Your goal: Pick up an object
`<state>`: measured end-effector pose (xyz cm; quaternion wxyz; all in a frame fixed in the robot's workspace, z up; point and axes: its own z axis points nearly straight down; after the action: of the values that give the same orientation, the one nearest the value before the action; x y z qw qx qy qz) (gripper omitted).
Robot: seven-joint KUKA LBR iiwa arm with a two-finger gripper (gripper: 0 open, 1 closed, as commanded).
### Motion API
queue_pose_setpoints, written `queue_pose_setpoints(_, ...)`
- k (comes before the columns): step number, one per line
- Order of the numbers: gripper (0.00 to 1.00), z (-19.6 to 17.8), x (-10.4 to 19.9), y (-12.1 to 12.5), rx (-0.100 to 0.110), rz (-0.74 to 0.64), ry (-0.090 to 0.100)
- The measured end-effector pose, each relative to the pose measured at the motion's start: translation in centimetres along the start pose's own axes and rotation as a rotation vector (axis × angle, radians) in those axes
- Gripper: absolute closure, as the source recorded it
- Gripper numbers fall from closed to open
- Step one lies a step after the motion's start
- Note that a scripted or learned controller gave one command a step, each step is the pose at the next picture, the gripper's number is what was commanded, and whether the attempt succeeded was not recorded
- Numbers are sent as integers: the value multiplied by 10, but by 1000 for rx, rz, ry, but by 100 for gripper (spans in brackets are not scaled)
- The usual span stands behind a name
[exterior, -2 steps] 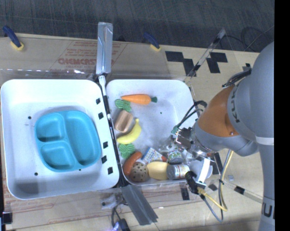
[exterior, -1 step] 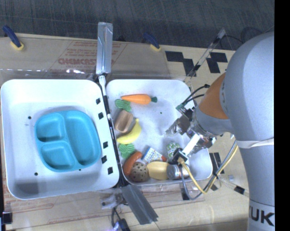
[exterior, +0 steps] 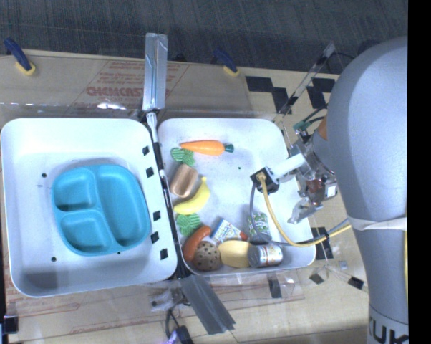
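— Fingers of the gripper (exterior: 310, 192) – open or shut?
— Cannot tell (too much grey arm (exterior: 376, 142) and tangled wrist hardware over them). Hanging just over the right-hand bin (exterior: 237, 129), at its rim on the arm's side. Nothing visibly held.
— And the things to pick?
— All lying inside the right-hand bin. Orange carrot (exterior: 202, 147) near its far wall. Yellow banana (exterior: 194, 199) along its divider side, with a brown piece (exterior: 185, 181) touching it. Silver can (exterior: 265, 254) on its side in the near corner of that bin, touching a pale yellow piece (exterior: 233, 253).
— Anything near the gripper?
— Yellow cable (exterior: 273, 217) – looping from the wrist down into the right-hand bin, ending close to the can.
— Beyond that bin?
— Second white bin (exterior: 22, 192) just beside it, sharing the divider, holding a blue divided plate (exterior: 101, 210).
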<state>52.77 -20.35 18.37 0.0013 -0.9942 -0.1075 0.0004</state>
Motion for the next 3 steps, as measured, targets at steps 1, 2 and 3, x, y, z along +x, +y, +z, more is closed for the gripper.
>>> queue_pose_setpoints(1, 0, 63, 119, 14, 5, -57, -8)
queue_pose_setpoints(2, 0, 93, 113, 29, 4, -181, -4)
queue_pose_setpoints(3, 0, 92, 118, 29, 6, -296, -5)
